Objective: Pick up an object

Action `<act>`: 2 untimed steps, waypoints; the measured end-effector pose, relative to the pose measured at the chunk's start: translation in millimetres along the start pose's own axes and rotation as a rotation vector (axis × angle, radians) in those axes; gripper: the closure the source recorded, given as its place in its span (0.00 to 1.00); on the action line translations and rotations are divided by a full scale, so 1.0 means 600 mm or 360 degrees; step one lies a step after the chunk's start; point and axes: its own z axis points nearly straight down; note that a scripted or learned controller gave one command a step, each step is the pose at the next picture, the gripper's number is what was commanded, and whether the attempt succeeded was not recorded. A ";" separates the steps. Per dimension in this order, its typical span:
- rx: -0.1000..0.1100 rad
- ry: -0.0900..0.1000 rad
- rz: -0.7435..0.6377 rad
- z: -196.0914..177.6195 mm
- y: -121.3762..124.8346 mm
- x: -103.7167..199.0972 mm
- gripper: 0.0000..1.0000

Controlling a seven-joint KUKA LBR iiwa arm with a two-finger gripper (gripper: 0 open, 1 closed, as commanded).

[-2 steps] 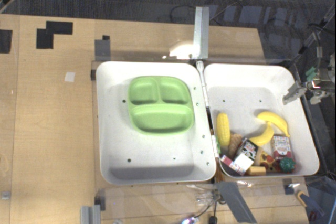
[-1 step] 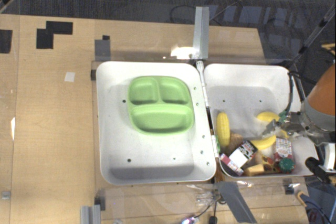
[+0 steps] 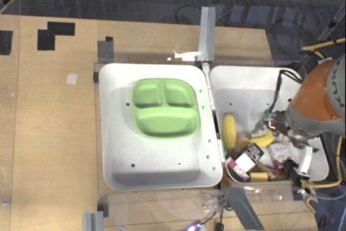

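The right bin (image 3: 243,89) holds a heap of small objects at its front. A yellow banana (image 3: 230,131) lies lengthwise near the bin's left wall. A second yellow piece (image 3: 262,140) lies just right of it. In front of them are a black and pink box (image 3: 246,162), a white and pink packet (image 3: 279,151) and a tan wooden piece (image 3: 259,175). My gripper (image 3: 266,126) hangs low over the second yellow piece, below the grey wrist and orange band (image 3: 319,100). I see no object lifted in it.
The left bin (image 3: 116,132) carries a green divided plate (image 3: 164,107). A grey metal post (image 3: 207,35) rises at the back between the bins. Black cables run along the right bin's far and right sides.
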 end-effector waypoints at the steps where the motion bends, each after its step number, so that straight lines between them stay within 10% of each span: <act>1: -0.0005 0.0000 0.0001 -0.018 0.003 0.000 1.00; 2: 0.0058 0.0014 -0.0221 -0.046 0.071 0.098 1.00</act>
